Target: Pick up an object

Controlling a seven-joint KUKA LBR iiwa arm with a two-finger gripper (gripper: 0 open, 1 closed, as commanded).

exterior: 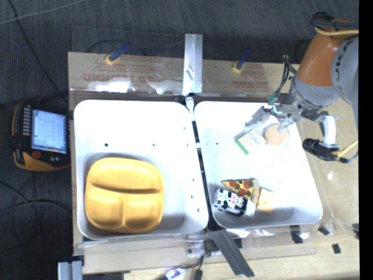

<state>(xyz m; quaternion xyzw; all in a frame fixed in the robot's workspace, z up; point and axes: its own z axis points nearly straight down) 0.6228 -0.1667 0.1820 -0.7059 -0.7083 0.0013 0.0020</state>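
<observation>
While the grey metal gripper (278,116) hangs over the right white bin (303,174), its grip hard to tell, one round tan disc (275,135) sits below; one big yellow lump (123,192) fills the left white bin (134,124).

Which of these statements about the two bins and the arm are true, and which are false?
1. The big yellow object lies in the left bin. True.
2. The gripper is above the left bin. False: it is over the right bin, near its far side.
3. A round tan object lies close by the gripper. True.
4. The pizza-slice toy lies in the left bin. False: it is in the right bin, near its front edge.
</observation>
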